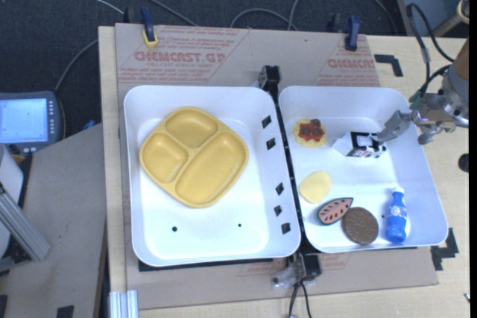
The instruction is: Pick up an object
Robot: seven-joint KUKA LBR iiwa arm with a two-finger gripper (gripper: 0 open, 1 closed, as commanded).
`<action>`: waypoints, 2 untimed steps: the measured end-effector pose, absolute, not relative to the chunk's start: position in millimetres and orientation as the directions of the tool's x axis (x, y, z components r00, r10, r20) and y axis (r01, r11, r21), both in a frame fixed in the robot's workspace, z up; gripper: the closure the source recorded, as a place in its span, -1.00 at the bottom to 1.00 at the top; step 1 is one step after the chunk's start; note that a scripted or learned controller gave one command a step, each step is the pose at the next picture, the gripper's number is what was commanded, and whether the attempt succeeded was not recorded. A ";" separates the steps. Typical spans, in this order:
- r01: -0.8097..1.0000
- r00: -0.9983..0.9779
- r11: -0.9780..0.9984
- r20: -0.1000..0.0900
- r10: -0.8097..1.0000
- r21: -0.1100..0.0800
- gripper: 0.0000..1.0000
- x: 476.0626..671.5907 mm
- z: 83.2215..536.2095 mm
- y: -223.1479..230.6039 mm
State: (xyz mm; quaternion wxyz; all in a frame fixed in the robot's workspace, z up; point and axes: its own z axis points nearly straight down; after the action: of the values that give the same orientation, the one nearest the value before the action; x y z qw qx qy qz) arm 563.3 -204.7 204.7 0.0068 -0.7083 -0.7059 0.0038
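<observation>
My gripper (364, 145) hangs low over the right bin (417, 160), in its upper middle, on an arm that reaches in from the right edge. It is to the right of a small red-topped pizza piece (310, 132) and apart from it. Below it lie a pale yellow oval piece (315, 186), a watermelon slice (335, 210), a round brown cookie (361, 226) and a blue bottle (396, 216) lying near the bin's front right corner. I see none of these in the gripper.
The left bin (149, 234) holds a yellow divided plate (194, 156). A black divider with clips (277, 160) runs between the bins. Clamps (149, 30) and cables lie at the bench's back edge.
</observation>
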 end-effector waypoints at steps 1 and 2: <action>1.000 0.000 0.000 0.001 1.000 -0.001 -1.00 566.6 212.9 -204.0; 1.000 0.000 0.000 0.002 1.000 -0.004 -1.00 567.0 170.1 -208.9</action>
State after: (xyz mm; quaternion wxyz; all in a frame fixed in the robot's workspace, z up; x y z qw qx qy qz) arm 567.0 -208.9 170.1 0.0020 -0.7073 -0.7069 0.0008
